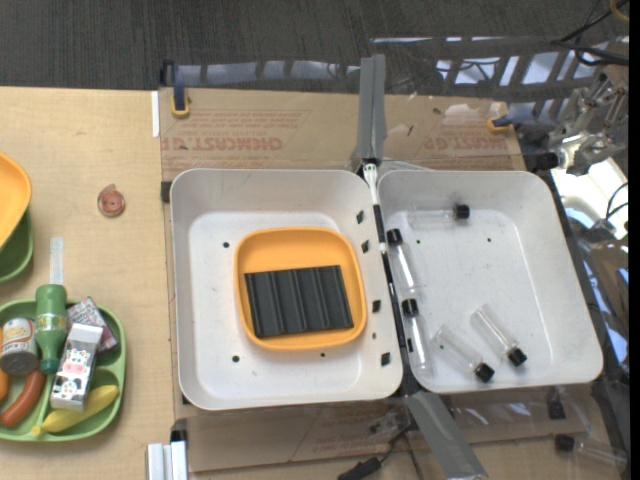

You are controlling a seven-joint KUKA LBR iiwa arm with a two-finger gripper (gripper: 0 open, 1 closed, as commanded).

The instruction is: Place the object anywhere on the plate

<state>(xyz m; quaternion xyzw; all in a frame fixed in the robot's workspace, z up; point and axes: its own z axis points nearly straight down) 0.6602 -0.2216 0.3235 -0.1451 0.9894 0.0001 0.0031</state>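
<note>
Left bin (200, 368), frame centre: yellow-orange plate (300, 251), rounded square, w/ dark ribbed rectangular insert (300, 301) lying on it. Right bin (560, 268): clear plastic tubes w/ black caps. One (498, 334) & another (462, 354) lie lower right, apart from each other; one (440, 213) near bin's top; two (402, 268) along its left wall. Can't tell the jaws' state. Green tray of toy food (60, 358) on desk (80, 168), lower left.
</note>
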